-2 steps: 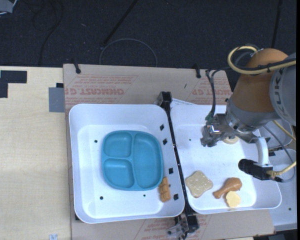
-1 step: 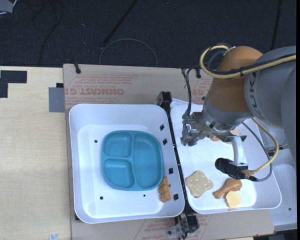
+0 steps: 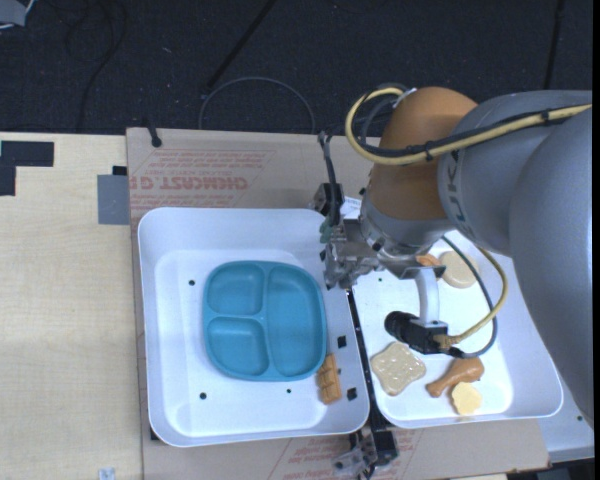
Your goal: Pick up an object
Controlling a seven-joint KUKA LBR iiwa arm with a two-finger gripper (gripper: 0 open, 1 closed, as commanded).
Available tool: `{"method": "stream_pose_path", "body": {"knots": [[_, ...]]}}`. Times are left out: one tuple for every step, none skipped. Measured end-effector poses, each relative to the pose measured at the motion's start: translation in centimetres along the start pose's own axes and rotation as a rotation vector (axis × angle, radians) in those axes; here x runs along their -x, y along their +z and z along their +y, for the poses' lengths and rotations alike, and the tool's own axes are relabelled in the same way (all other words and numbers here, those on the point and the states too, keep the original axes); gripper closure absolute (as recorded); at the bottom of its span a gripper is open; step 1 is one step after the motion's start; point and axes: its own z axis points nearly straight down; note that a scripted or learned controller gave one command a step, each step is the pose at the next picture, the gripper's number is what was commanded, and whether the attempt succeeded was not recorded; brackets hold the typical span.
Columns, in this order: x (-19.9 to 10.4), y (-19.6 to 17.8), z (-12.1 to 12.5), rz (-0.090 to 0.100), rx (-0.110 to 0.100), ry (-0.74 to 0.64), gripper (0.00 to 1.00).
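Left bin (image 3: pixel 170 240): blue plate (image 3: pixel 265 320), with brown snack (image 3: pixel 329 379) just beside its lower-right edge, near the divider (image 3: pixel 360 368). Gripper (image 3: pixel 335 260) hangs over that divider. We can't tell if it's open or closed. Risk, our read: dropping here clips the bin walls or plate rim. In the right bin (image 3: pixel 515 363), toast (image 3: pixel 397 368) and drumstick (image 3: pixel 458 374) lie close together, so a double grab is possible.

The arm (image 3: pixel 520 198) covers much of the right bin (image 3: pixel 525 373) and part of a pale disc (image 3: pixel 460 271).

toast (image 3: pixel 397 368) flat beside drumstick (image 3: pixel 457 374), right bin (image 3: pixel 525 386)
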Motion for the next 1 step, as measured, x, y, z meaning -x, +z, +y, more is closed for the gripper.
{"method": "stream_pose_path", "body": {"knots": [[-4.86,-1.44,1.83,-0.001,0.003,0.001,1.00]]}}
